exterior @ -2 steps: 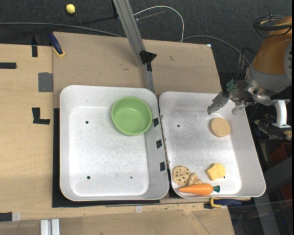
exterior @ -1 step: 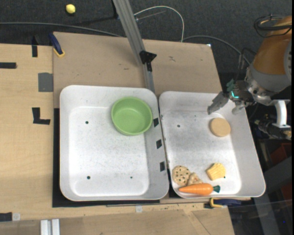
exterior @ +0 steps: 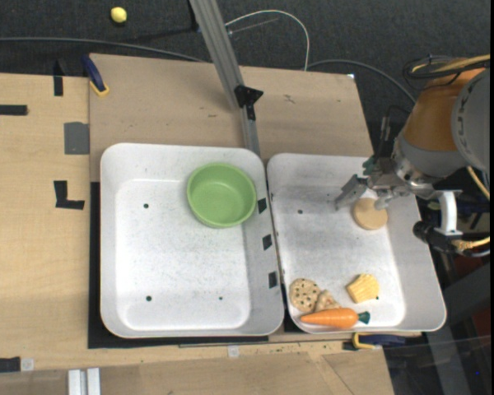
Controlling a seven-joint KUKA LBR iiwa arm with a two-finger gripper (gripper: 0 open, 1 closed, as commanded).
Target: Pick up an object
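Gripper (exterior: 365,197) hanging near the right bin's (exterior: 313,245) far right corner, fingers spread, just above a tan disc (exterior: 370,215).

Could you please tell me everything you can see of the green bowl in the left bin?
The green bowl is a round, light green bowl that looks like smooth plastic, with a thick rim and a slightly darker inside. It stands upright with its opening up, and nothing shows inside it. It sits on the floor of the left white bin, in the far right part, close to the wall shared with the right bin. Only the bin floor touches it; the gripper is apart from it, over the right bin.
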